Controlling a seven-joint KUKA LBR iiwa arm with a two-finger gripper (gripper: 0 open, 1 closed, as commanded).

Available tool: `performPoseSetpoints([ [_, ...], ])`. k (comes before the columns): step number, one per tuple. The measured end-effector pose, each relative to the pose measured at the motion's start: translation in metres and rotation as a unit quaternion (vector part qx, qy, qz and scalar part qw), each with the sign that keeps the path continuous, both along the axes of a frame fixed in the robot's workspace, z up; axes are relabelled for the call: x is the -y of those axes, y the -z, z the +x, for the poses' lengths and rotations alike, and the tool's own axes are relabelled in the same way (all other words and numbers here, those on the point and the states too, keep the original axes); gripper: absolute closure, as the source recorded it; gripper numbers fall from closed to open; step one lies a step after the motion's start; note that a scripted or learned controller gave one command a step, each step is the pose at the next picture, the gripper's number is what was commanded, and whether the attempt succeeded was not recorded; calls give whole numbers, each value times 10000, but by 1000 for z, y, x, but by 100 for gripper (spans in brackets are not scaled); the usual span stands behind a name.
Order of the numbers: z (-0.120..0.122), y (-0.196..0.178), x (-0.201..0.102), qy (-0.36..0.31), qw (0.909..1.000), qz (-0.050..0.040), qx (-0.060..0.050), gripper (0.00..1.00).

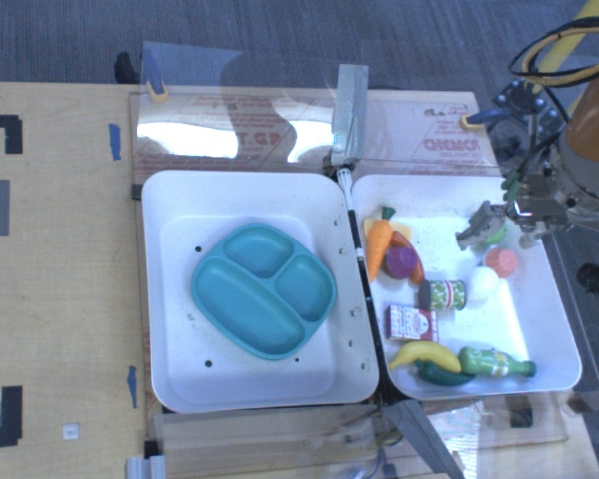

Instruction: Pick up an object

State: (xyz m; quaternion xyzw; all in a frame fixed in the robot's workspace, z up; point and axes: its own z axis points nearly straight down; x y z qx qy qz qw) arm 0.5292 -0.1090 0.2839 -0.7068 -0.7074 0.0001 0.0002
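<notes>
The gripper [484, 230] could slip off or knock the toys close by, because they sit so near each other. The arm [579, 168] reaches in from 3 o'clock, low over the right bin [559, 337]. I cannot tell its grip. A pink toy [501, 261] lies at its 5 o'clock.

Hand [491, 230] hovers above right bin [557, 307] by pink toy [501, 261].
</notes>
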Motion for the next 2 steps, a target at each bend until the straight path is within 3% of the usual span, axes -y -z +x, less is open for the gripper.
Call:
performPoseSetpoints([
  [1,0,142,0,-62,10000,8,-45,0],
  [2,27,197,1,92,10000,0,28,0],
])
